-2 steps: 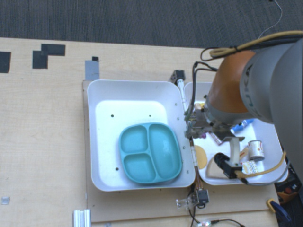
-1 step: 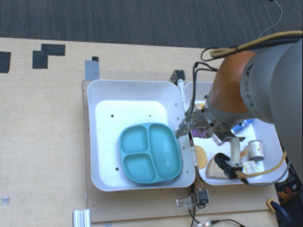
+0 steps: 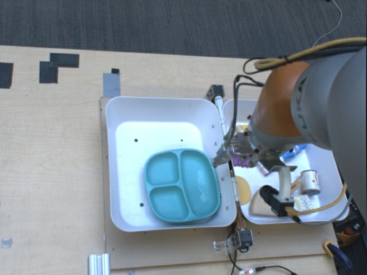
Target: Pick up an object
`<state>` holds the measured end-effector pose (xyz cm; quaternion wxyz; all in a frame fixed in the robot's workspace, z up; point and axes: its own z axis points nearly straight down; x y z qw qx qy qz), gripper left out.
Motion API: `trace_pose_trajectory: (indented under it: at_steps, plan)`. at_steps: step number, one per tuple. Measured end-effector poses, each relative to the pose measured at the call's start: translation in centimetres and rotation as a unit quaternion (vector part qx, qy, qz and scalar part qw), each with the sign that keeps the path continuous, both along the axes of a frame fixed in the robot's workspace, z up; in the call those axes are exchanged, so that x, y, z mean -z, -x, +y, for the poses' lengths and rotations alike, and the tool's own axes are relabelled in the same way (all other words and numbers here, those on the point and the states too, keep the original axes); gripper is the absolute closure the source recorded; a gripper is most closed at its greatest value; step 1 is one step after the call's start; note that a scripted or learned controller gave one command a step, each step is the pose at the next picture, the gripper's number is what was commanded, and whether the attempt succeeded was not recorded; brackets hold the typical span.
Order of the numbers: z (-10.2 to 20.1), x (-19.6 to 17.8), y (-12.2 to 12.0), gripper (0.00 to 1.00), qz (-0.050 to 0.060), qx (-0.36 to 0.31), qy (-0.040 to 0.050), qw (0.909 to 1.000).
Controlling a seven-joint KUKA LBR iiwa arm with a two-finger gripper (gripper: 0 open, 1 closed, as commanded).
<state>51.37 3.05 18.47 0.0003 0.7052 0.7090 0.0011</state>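
Blue divided plate (image 3: 182,184) lies flat, long axis slanting down-right.

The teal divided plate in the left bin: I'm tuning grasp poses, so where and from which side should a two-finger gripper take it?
Grip the teal divided plate by its raised outer rim, probably the upper-left edge, coming from above. It lies flat, too wide to span, and that edge faces bare floor of the left bin, while its lower right sits close to the bin wall.
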Motion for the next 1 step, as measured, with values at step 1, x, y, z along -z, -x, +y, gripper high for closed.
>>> trace_pose_trajectory:
  at_steps: [1]
  plan:
    - [0.00,0.00,0.00,0.00,0.000,0.000,0.0000,1.0000]
